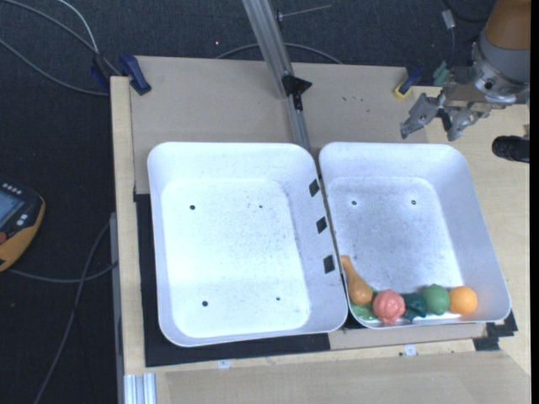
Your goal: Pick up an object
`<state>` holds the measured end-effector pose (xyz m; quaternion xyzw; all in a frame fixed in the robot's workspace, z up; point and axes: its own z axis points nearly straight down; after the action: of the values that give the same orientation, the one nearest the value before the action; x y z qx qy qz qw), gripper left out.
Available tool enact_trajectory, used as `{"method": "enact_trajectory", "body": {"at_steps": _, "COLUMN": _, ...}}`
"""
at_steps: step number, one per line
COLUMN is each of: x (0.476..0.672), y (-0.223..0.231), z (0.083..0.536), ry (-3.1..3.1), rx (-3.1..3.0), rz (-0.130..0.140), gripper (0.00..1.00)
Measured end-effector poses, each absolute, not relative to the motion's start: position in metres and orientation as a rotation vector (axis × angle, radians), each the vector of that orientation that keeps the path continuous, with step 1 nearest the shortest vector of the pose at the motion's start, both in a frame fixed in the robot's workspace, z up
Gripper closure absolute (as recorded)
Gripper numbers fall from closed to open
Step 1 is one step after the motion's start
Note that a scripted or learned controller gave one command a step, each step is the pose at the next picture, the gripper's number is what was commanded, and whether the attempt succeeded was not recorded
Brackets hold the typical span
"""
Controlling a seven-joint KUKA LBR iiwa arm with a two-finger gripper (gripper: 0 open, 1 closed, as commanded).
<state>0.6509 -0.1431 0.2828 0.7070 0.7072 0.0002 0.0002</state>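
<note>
Along the near edge of the right bin [396,225] lie several small objects: an orange carrot-like piece [356,283], a pink ball [388,305], a green ball [435,298] and an orange ball [463,300]. My gripper [438,119] hangs above the bench just behind the right bin's far right corner, well away from the objects. Its fingers [415,121] are spread apart, and nothing is between them.
The left bin [232,238] sits beside the right one, joined by black clips [322,223]. A slanted metal pole [271,45] rises behind the bins. Blue clamps [135,74] hold the board's back corners. A handheld pendant [17,217] lies at the far left.
</note>
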Motion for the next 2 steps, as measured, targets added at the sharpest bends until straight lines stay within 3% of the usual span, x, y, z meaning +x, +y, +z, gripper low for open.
{"method": "enact_trajectory", "body": {"at_steps": 1, "x": 0.601, "y": -0.152, "z": 0.365, "ry": 2.215, "rx": 2.217, "rz": 0.008, "gripper": 0.00}}
{"method": "enact_trajectory", "body": {"at_steps": 2, "x": 0.550, "y": -0.177, "z": 0.364, "ry": 2.217, "rx": 2.224, "rz": 0.001, "gripper": 0.00}}
